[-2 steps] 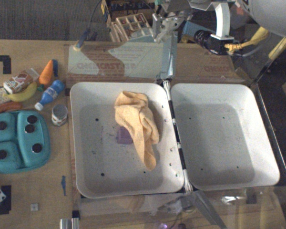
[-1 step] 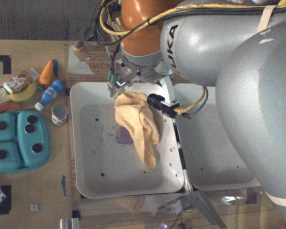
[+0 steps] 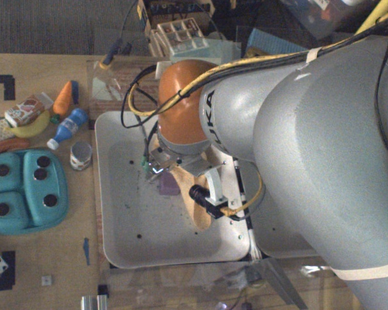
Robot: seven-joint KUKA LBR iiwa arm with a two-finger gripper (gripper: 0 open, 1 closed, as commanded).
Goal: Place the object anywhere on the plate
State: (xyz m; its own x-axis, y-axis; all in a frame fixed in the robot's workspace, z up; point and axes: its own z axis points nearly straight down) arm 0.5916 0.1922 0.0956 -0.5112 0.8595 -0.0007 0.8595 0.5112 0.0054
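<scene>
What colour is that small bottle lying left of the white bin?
Blue and white, bottle, seen in the camera view.

A small purple object (image 3: 169,183) lies flat on the floor of the left white bin (image 3: 116,192), near its centre. A tan, rounded piece (image 3: 198,213) lies at its four o'clock, partly hidden.
</scene>
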